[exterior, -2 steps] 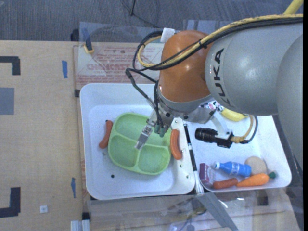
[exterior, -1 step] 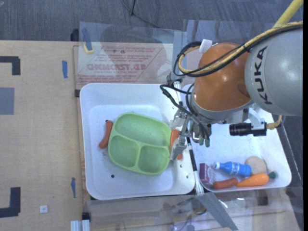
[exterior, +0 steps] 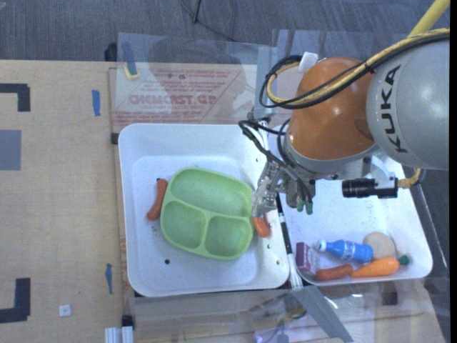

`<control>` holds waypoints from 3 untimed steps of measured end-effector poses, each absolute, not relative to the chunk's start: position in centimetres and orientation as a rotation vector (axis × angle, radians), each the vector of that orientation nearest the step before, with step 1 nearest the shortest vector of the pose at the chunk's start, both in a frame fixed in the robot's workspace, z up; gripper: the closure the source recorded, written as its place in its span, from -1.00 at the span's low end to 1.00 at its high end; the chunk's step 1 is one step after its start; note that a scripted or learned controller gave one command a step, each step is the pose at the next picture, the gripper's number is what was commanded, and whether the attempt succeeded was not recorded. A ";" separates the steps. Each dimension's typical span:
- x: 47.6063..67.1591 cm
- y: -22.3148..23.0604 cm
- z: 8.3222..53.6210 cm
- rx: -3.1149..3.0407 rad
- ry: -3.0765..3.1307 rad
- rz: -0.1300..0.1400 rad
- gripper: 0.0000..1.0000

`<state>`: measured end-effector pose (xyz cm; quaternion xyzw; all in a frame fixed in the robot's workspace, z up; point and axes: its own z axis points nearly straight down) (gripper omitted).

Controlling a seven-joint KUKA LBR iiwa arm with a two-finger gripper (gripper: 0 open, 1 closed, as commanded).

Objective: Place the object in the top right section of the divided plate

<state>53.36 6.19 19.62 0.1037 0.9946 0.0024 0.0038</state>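
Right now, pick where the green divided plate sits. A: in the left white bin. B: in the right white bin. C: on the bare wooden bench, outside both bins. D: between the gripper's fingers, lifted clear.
A: the green divided plate lies flat on the floor of the left white bin, with an orange sausage-like piece beside its left rim; the right white bin holds a carrot and other items.

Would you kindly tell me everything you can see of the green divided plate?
The green divided plate is pale green and looks like matte plastic, with rounded corners and raised ridges splitting it into three sections: one long, two smaller. It lies flat and slightly rotated in the left white bin. An orange sausage-like piece lies against its left rim, and a small orange piece sits at its right edge.
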 end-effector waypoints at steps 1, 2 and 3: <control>53.4 6.2 19.6 0.324 3.117 0.008 -1.00; 53.5 6.2 20.7 0.327 3.110 0.013 1.00; 51.5 10.7 23.4 0.271 3.124 0.005 1.00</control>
